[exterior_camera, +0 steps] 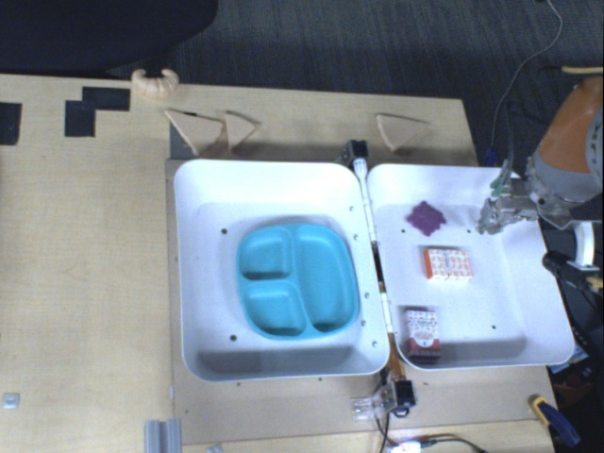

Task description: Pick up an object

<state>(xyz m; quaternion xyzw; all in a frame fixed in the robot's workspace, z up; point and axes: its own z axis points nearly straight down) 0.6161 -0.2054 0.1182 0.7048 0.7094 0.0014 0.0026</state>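
The gripper (493, 213) sits at the right side of the right bin (528, 281), near that bin's far right corner. Whether its jaws are apart or together cannot be told at this resolution. Nothing is visible between them. Behind the gripper, the grey wrist and the orange band (571, 130) extend toward the right edge of the view.

Objects in the right bin, counted: three.

1. One purple object (426, 218), small and irregular in outline, lies to the left of the jaws at about the same depth, apart from them. It bears no legible marking.
2. One orange-and-white patterned box (446, 263) lies flat, nearer the camera than the jaws and to their left. Its print is too small to read.
3. One red-and-white box (422, 333) lies farthest from the jaws, against the near left corner of the right bin, close to the divider between the bins. Its label cannot be read.

None of the three objects touches the gripper or one another.

Farther left of the jaws, the left bin (203, 281) holds one blue tray (297, 278) with three compartments.

Both bins rest on the light wooden bench (85, 281). Three folded tan paper pieces (209, 127) lie on the bench beyond the bins.
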